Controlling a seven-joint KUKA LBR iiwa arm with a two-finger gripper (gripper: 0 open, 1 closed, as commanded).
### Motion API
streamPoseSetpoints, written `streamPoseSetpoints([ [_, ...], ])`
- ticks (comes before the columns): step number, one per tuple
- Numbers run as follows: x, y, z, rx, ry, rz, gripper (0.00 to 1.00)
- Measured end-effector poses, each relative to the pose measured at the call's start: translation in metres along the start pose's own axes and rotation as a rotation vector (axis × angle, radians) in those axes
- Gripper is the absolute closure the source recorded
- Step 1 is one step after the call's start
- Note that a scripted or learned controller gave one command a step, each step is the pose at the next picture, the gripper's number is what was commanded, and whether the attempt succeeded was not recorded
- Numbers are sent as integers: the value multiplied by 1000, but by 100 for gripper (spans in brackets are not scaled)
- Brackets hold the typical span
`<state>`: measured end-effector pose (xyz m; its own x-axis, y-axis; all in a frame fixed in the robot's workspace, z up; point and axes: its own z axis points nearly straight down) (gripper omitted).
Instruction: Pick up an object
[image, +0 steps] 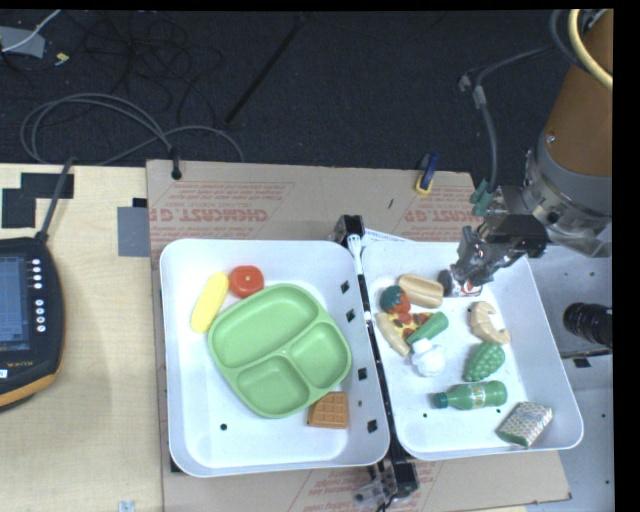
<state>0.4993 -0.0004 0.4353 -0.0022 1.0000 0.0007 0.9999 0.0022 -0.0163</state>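
Step in hand: approach, nothing lifted yet. Gripper (470, 275) hangs over the upper part of the right bin (560, 380), just beside the hot dog (421, 290). State of the fingers cannot be told; dark and cluttered there. Candidate objects lie in a cluster below and left of the tool: hot dog, pizza slice (403, 322), green bottle (470, 397), bread piece (488, 322). Left bin (185, 400) carries the green divided plate (280, 348). Next move likely calls for settling over one item, then descending
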Motion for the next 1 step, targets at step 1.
streamPoseSetpoints([
  [1, 67, -24, 23, -9, 0, -5, 100],
])
